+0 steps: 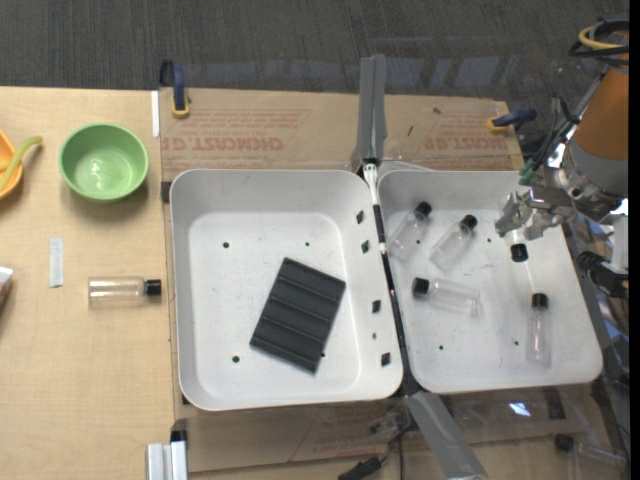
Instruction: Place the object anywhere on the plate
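Note:
A dark ribbed rectangular plate (299, 314) lies tilted on the floor of the left bin (200, 268). Several clear bottles with black caps lie in the right bin (480, 368): one (410, 228) near the divider, one (455, 241) beside it, one (448, 294) lying across the middle, and one (538, 330) towards the right wall. A small black cap (518, 253) sits just below my gripper (520, 220), which hangs over the right bin's upper right part, close above the floor. The view does not show anything held in the gripper.
On the wooden bench to the left stand a green bowl (104, 161), a clear bottle (122, 288) on its side and a small white strip (56, 263). An orange object (8, 168) sits at the left edge. Clamps (176, 93) hold the cardboard behind the bins.

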`<move>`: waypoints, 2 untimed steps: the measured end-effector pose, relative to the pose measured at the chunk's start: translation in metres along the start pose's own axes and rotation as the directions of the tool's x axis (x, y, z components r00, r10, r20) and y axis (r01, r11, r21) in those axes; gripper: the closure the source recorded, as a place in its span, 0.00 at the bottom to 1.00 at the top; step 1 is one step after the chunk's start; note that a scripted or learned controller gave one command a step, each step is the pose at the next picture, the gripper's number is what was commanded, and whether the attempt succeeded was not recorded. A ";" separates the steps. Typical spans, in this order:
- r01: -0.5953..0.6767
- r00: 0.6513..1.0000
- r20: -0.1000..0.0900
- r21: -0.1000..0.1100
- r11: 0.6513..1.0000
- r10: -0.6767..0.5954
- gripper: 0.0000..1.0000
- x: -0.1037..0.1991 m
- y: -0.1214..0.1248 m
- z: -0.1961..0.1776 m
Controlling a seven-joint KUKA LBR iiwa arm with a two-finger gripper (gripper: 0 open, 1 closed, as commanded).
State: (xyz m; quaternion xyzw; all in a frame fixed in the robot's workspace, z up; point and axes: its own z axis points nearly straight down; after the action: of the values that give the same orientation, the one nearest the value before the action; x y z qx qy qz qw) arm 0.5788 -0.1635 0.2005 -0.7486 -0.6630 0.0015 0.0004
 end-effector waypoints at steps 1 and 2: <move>0.100 0.995 0.001 -0.001 0.995 -0.100 1.00 0.070 0.072 -0.024; 0.282 0.959 -0.001 0.001 0.959 -0.282 1.00 0.101 0.000 0.010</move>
State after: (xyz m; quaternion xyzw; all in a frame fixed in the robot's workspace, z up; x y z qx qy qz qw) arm 0.5909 -0.0637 0.1900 -0.6466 -0.7628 0.0014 0.0011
